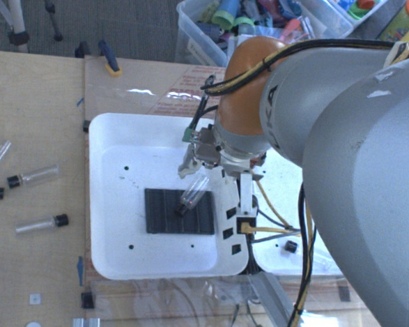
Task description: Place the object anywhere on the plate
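Note:
A flat black rectangular plate [180,213] lies on the floor of the left white bin [112,188]. A clear vial [194,192] with a black cap hangs tilted over the plate's right half. Its cap end points down at the plate surface and its upper end is between the fingers of my gripper [201,167]. The gripper is above the plate's upper right part, shut on the vial, with the orange band of the arm right above it. Whether the cap touches the plate is unclear.
Several loose capped vials [32,176] lie on the wooden bench to the left of the bin. A small black cap [290,247] sits in the right bin [281,262]. Tubs of colourful toys [235,18] stand at the back. The arm's bulk covers the right side.

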